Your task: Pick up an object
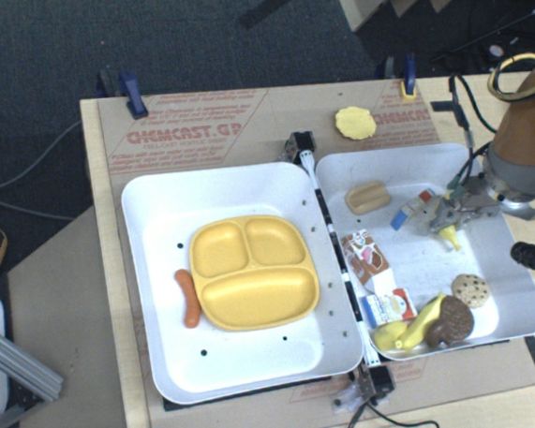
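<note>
Camera view: my end effector (454, 216) hangs low at the frame's right, over the right bin (499, 275), just above a small yellow piece (449, 235).

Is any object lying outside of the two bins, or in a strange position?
Yes. A yellow round item lies on the board behind the right bin, outside both bins. A sausage lies beside the yellow divided plate in the left bin, not on it.

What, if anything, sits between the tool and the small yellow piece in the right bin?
Nothing visible does. The tool is low in the right bin, directly above the small yellow piece; the blue item lies off to the side.
</note>
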Robot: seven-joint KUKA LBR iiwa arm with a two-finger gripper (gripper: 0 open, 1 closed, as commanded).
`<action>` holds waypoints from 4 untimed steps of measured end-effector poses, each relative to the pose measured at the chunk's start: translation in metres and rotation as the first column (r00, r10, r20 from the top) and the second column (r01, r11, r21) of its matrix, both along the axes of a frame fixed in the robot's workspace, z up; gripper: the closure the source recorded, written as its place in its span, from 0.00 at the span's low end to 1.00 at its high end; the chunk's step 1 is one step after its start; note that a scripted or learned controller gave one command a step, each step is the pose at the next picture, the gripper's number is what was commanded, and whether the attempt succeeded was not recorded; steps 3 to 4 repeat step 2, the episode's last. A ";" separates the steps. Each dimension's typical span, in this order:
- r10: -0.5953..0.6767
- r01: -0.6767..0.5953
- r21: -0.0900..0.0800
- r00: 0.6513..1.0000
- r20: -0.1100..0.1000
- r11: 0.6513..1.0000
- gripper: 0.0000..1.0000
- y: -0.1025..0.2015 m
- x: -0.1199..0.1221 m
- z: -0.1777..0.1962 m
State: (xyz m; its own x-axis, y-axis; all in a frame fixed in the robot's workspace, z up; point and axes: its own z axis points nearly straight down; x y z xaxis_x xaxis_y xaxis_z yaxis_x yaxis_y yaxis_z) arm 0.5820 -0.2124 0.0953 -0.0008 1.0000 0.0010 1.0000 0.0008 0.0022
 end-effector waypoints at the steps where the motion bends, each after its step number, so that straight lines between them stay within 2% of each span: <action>1: 0.008 -0.008 0.001 1.000 -0.003 1.000 1.00 0.092 0.040 -0.012; 2: 0.010 -0.010 0.003 1.000 0.009 1.000 1.00 0.184 0.017 0.097; 4: 0.010 -0.010 0.003 1.000 0.009 1.000 1.00 0.184 0.017 0.097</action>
